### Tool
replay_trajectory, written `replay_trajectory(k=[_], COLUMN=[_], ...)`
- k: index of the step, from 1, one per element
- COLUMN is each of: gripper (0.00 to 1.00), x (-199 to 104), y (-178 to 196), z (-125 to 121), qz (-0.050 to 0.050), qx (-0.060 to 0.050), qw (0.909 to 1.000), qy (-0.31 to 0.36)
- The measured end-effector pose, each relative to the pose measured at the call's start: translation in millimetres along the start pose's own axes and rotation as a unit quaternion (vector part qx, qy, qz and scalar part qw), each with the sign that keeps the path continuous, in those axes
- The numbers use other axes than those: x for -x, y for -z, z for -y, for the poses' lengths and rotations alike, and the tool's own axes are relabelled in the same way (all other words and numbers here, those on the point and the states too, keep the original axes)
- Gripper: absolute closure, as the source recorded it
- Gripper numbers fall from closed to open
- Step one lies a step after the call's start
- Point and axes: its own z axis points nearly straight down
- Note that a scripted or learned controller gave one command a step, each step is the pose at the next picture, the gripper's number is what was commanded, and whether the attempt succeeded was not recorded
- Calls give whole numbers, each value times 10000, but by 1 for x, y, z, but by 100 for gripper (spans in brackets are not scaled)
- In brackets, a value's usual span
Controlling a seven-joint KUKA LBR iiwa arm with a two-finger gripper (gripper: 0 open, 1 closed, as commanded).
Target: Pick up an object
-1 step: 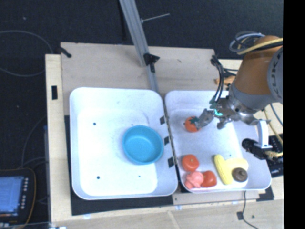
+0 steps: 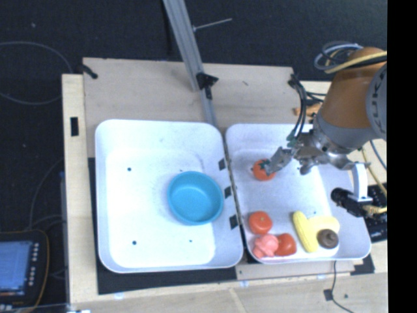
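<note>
Tomato (image 2: 262, 170) sits in the right bin (image 2: 280, 139), touching the gripper (image 2: 273, 165) tip; whether the fingers are closed on it I cannot tell. Left of the gripper lies a blue bowl (image 2: 195, 197); below it, an orange ball (image 2: 260, 222) and banana (image 2: 303, 230).

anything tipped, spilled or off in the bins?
Nothing stands out. Blue bowl sits upright in the left bin. Toys cluster along the right bin's near edge, and the pincer is at a small red toy.
</note>
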Motion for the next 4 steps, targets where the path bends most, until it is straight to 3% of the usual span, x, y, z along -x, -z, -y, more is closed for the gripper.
replay_trajectory(k=[2,3,4], gripper=[0,0,100], x=[-5,-4,-4], y=[-88,-105,-93], z=[-1,-1,-2], qz=[12,7,-2], qx=[-30,-30,-2], qw=[10000,10000,10000], qy=[-41,-41,-71])
